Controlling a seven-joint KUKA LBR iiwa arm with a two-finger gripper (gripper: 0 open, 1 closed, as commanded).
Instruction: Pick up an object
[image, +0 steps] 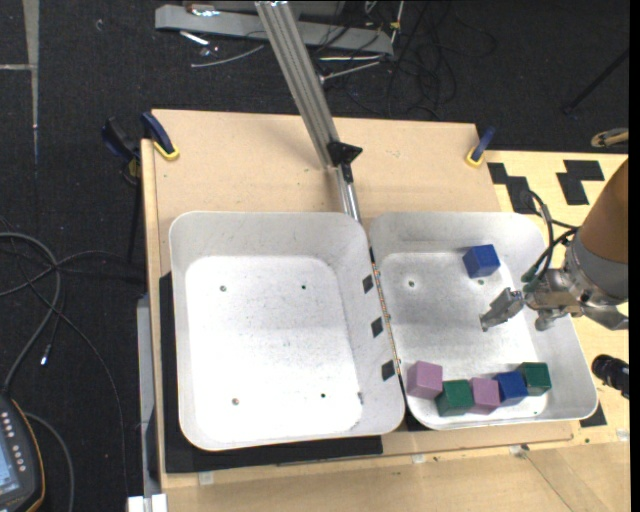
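A blue cube sits alone in the upper part of the right bin. Along that bin's front wall lies a row of several cubes: a purple cube, a green cube, a second purple cube, a blue one and a green one. My gripper hangs over the right side of this bin, below the lone blue cube and above the row. It is open, with nothing between its fingers.
The left bin lies beside the right one, the two meeting at a shared rim. A slanted metal pole rises from the back of the bench. Clamps sit at the board's far corners.
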